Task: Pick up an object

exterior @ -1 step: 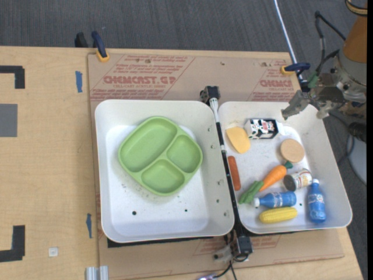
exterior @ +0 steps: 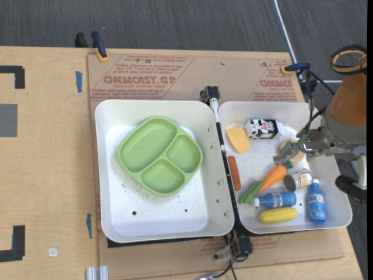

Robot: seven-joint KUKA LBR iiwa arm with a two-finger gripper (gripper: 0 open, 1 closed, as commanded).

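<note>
The yellow corn cob (exterior: 278, 215) lies nearest, at the right bin's (exterior: 344, 217) front edge, beside two blue bottles whose labels are too small to read. The gripper (exterior: 291, 151) sits low over the carrot (exterior: 273, 178); its opening cannot be made out. "CHEMCAST" is printed on the cardboard (exterior: 145, 74).

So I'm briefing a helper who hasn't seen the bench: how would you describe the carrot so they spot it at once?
Look in the right-hand white bin, the one crowded with small toys, not the one holding the green divided plate. Near its middle lies the carrot, slanting up to the right, just above a blue bottle lying on its side. It is the only orange, tapered piece with green leaves at its lower left end.
</note>
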